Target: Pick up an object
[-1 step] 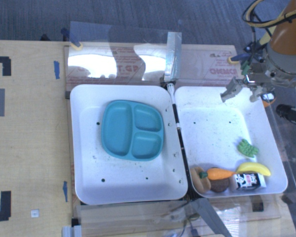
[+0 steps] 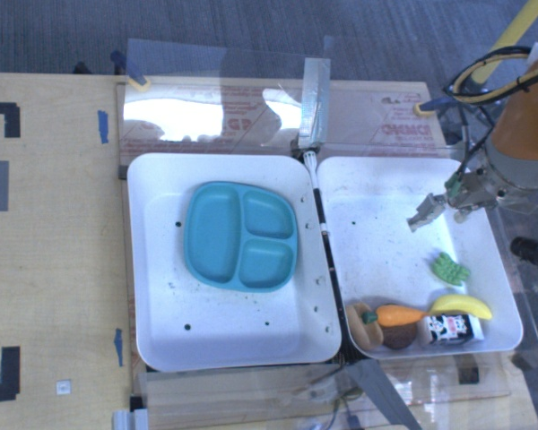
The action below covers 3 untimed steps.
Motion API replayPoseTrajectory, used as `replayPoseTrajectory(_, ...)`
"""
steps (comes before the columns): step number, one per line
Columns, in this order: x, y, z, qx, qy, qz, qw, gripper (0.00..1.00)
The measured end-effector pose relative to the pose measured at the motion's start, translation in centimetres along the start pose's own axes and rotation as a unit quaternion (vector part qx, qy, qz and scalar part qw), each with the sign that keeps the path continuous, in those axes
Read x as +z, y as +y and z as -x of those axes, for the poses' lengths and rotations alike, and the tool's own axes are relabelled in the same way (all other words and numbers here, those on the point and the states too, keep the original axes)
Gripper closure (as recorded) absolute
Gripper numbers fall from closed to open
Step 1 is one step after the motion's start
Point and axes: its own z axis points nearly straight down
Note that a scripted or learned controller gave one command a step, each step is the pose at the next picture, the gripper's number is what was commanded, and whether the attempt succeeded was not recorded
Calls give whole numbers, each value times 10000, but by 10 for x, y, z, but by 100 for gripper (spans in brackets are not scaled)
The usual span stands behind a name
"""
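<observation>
On the pale wooden bench [image 2: 54, 240], my fingers [image 2: 428, 211] hang spread and empty over the right white bin [image 2: 377, 195]; the small green leafy toy [image 2: 450, 270] lies near, hugging the wall, so closing could skid off it.

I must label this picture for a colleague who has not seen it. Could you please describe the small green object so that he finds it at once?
Look in the right bin, along its right wall. The small green object lies there by itself, just above the banana. It is the bin's one green thing, bumpy and leaf-like, while its neighbours along the front wall are yellow, orange, brown and black-and-white.
</observation>
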Motion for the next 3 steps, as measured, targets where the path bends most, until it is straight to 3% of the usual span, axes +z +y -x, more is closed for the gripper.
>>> replayPoseTrajectory(1, 74, -18, 38, -193, 17, 72, 9998, 0)
replayPoseTrajectory(2, 82, -62, 32, -875, 2, 82, 9961, 0)
replayPoseTrajectory(3, 72, -63, 36, -851, -34, 85, 9963, 100)
